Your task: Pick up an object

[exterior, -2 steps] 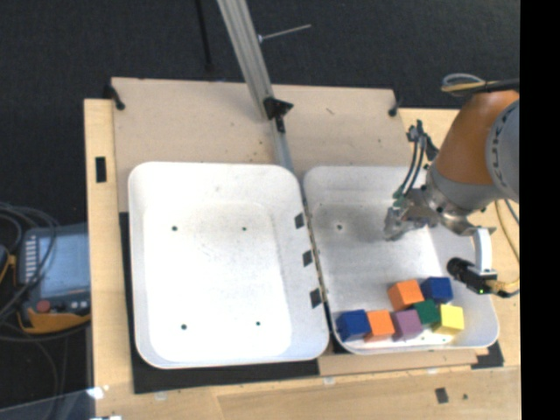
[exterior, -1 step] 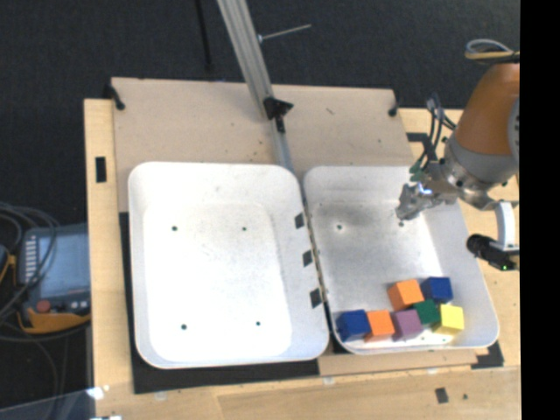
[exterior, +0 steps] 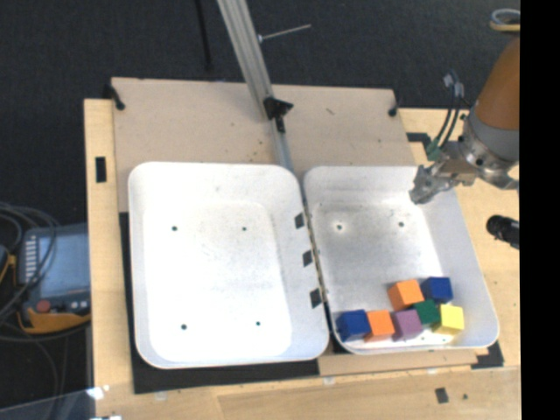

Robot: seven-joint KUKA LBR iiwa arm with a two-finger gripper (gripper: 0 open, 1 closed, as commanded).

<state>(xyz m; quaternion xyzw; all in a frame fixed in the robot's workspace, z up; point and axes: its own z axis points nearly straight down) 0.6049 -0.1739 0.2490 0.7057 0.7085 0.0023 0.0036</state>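
Note:
Several small blocks lie bunched in the near right corner of the right bin (exterior: 367,234): a blue block (exterior: 353,324), an orange block (exterior: 381,324), a purple block (exterior: 408,324), a green block (exterior: 428,312), a yellow block (exterior: 451,318), a second orange block (exterior: 406,293) and a second blue block (exterior: 437,288). My gripper (exterior: 426,185) hangs over the far right edge of that bin, well away from the blocks, with nothing seen in it.
The left bin (exterior: 219,261) sits beside the right one, the two joined by small clips. A slanted aluminium bar (exterior: 249,51) rises from the bench at the back. A control pendant (exterior: 52,278) and cables lie off the bench to the left.

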